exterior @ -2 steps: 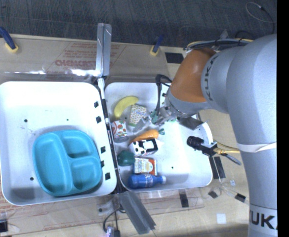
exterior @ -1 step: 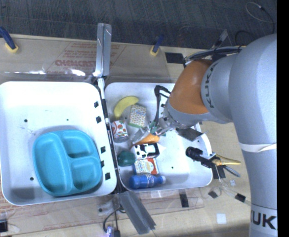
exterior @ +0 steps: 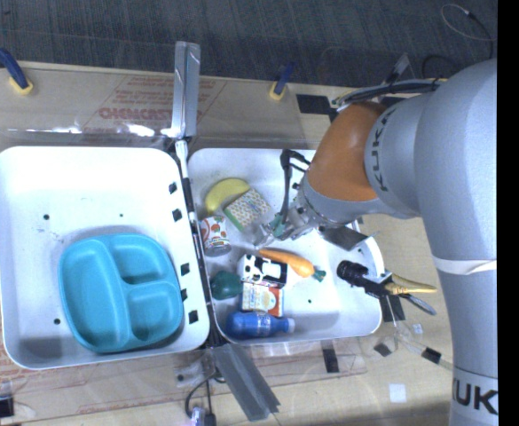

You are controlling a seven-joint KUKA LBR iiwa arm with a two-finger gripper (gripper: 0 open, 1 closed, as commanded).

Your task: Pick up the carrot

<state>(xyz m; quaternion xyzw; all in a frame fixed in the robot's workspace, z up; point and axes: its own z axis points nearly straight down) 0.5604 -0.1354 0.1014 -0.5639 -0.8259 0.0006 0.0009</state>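
Observation:
The carrot, orange with a green stub at its right end, lies slantwise in the middle of the right bin. My gripper hangs from the orange-banded wrist just beyond the carrot's left end, close to a pale green packet. Nothing shows the carrot held; it rests on the bin floor.
Around the carrot lie a yellow fruit, a small can, a black-and-white card, a dark green piece, a small carton and a blue bottle. The left bin holds a blue divided tray.

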